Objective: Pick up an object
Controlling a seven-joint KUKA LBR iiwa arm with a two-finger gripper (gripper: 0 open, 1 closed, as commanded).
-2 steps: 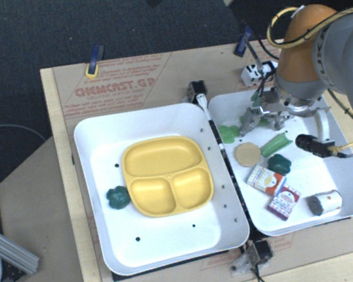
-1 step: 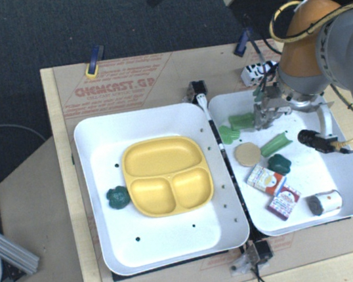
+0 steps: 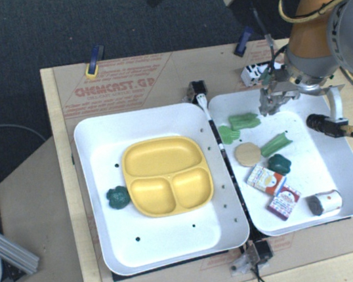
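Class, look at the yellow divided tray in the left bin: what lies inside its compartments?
All three compartments of the yellow tray show bare yellow plastic. A dark green lump lies outside it on the left bin floor. The bin floor beneath the tray is covered.

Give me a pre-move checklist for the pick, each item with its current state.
1. Tool over the right bin: ok.
2. Tool carrying nothing: cannot tell.
3. Green piece close beside the tool: ok.
4. Green piece apart from the tan disc: ok.
5. Red-and-white packets apart from each other: not ok, they touch.
6. Yellow divided tray inside the left bin: ok.
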